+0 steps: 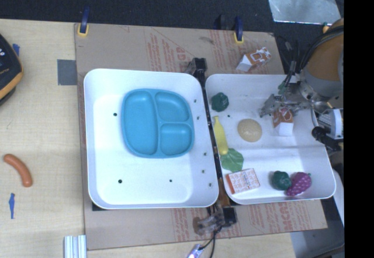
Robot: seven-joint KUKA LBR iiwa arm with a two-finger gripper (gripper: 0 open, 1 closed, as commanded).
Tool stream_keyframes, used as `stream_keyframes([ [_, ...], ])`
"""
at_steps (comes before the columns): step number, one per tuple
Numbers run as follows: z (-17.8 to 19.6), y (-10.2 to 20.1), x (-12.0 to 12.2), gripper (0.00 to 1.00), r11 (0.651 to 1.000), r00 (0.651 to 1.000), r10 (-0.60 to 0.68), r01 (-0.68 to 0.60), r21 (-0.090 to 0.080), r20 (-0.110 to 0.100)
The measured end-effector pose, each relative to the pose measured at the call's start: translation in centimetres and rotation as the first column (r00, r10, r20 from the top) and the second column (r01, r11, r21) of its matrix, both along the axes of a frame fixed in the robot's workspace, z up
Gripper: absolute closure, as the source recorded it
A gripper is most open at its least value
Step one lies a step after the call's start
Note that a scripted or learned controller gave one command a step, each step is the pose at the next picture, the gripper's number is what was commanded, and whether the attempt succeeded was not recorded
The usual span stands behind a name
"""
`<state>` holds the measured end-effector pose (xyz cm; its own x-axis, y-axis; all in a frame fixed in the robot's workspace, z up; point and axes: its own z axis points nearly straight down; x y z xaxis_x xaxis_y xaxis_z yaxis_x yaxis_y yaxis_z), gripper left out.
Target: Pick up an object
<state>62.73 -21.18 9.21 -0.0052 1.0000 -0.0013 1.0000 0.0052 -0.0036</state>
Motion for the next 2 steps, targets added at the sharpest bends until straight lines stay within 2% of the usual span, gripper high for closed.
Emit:
stream_keyframes([
  [1,1.1,-0.1,0.0,1.00,1.000,1.000,0.002,-0.002,-0.001,-0.001],
  [2,10.1,13.7,-1.5,1.00,1.000,1.000,0.003,-0.003,0.002,0.002],
])
